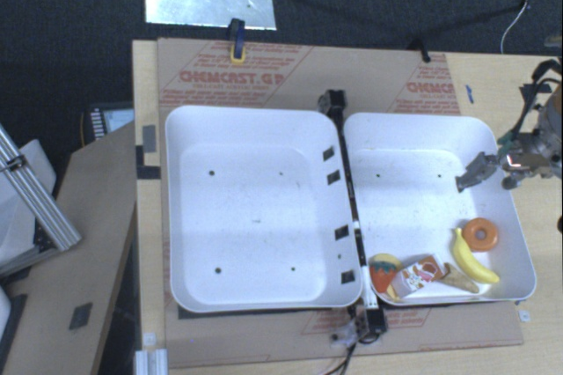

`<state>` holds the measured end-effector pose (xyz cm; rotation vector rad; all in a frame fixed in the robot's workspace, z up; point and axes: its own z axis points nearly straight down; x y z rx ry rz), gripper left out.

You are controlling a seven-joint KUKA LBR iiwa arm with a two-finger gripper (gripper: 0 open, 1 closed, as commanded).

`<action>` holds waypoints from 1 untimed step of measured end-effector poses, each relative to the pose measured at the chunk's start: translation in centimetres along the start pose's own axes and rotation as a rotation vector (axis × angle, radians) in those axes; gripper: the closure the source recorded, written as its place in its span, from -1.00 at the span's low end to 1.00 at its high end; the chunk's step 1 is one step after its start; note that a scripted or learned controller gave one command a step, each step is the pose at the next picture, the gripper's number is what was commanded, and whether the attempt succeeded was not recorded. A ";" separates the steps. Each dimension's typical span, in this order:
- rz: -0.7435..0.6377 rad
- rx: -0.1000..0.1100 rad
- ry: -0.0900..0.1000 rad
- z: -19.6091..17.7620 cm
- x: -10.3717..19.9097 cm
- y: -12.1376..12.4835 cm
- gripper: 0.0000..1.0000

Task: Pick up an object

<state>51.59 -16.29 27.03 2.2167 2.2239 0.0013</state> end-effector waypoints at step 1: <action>-0.005 -0.009 -0.001 -10.1 3.9 -2.9 -1.00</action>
